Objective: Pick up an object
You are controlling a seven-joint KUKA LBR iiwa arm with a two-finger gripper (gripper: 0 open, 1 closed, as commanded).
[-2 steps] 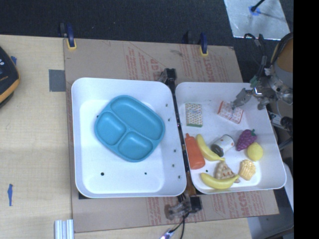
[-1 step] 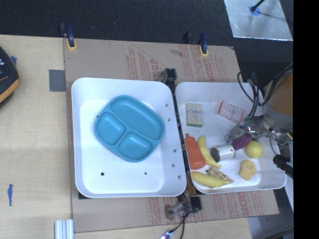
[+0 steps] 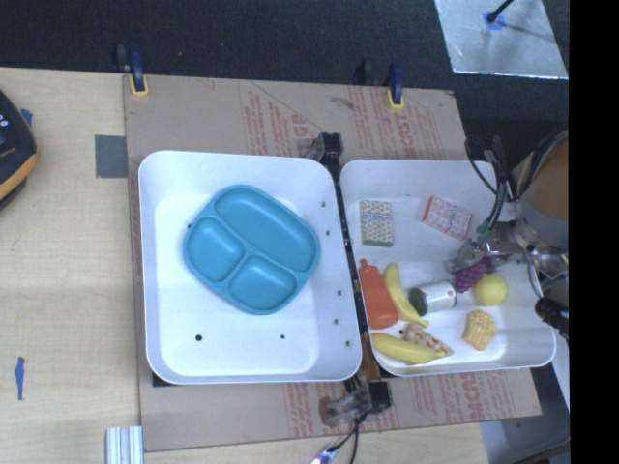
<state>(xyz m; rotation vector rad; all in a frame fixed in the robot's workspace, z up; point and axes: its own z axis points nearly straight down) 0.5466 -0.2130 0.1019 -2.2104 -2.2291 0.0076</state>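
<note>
The claw [image 3: 471,256] hangs low in the right bin [image 3: 406,177], at the purple grapes [image 3: 469,276] beside a yellow lemon [image 3: 491,290]; from here I cannot tell its grip. Nothing looks lifted yet. Toys crowd the bin's near wall; its far half offers more room.

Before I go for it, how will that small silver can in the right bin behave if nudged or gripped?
The silver can lies on its side, so it will probably roll. It looks smooth, perhaps slippery. A banana touching one end may block or shift with it.
</note>
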